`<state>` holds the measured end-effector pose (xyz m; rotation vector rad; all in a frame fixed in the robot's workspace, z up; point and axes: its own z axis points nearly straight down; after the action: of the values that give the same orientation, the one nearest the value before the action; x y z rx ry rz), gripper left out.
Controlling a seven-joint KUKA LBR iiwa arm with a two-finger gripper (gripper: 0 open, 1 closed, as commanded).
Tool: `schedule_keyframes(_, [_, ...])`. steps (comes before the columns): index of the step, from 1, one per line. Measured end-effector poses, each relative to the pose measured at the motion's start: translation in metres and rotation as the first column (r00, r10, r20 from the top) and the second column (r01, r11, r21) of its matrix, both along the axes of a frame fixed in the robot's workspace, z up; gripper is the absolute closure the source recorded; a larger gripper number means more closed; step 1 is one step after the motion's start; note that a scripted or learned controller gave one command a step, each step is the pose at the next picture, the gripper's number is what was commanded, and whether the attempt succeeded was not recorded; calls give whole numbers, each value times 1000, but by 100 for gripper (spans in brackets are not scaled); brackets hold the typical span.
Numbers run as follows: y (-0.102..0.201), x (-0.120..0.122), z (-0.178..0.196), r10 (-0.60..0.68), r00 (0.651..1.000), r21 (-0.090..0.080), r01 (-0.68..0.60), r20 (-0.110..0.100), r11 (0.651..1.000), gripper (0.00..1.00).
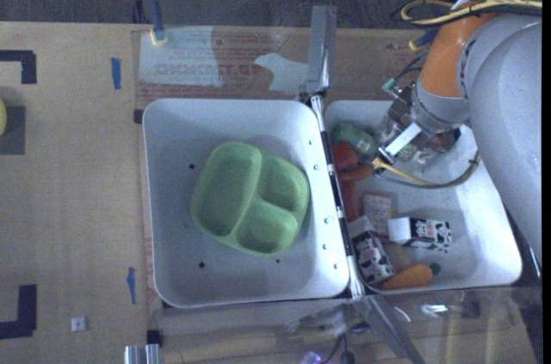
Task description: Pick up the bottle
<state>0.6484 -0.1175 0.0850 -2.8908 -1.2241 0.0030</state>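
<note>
Against the divider [331, 173] between the two white bins, in the upper corner of the right bin [482, 255], lies the bottle [349, 149]: a green cap end pointing up-left and a red-orange body running down along the divider wall, lying on its side and not upright. Being pressed to the wall and partly under the arm's tooling, it leaves little room on its divider side, which probably explains why the arm [508, 87] comes in low from the side away from the divider. The pincer [398, 140] hangs just beside the bottle on that side, with a yellow cable [430, 179] looped beneath it; whether it is released or clenched I cannot tell, and nothing shows the bottle gripped. Further down the divider sit a small tan packet [377, 207], two cow-patterned milk cartons [370, 257] [422, 231] and a toy carrot [409, 275], all apart from the bottle. Across the divider, the left bin [172, 268] carries a green sectioned plate [250, 197], well away from the work. The pick looks not yet made.
</note>
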Motion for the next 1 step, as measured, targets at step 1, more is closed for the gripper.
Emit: schedule_keyframes(1, [17, 8, 0, -371, 928, -4, 371, -3, 928, 0])
